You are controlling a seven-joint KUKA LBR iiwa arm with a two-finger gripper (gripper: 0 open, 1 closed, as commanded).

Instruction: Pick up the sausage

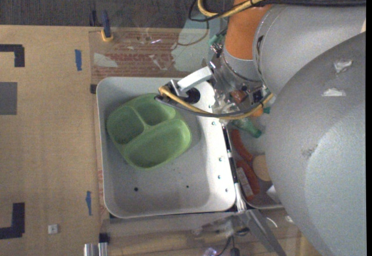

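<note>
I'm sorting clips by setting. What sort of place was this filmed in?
Most likely a robotics lab or test cell. A grey arm with bundled cables reaches over shallow white bins on a taped cardboard-covered bench; a green divided plate serves as a prop, and carpeted floor shows beyond.

no text, label, brand, number or sign can be read on anything in this camera view.

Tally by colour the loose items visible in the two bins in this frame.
Green: 2, the divided plate in the left bin, and a partly hidden green item in the right bin.
Red-orange: 1, a long piece, likely the sausage.
Tan: 1, a rounded item.
Total: 4 visible; the arm covers much of the right bin.
</note>
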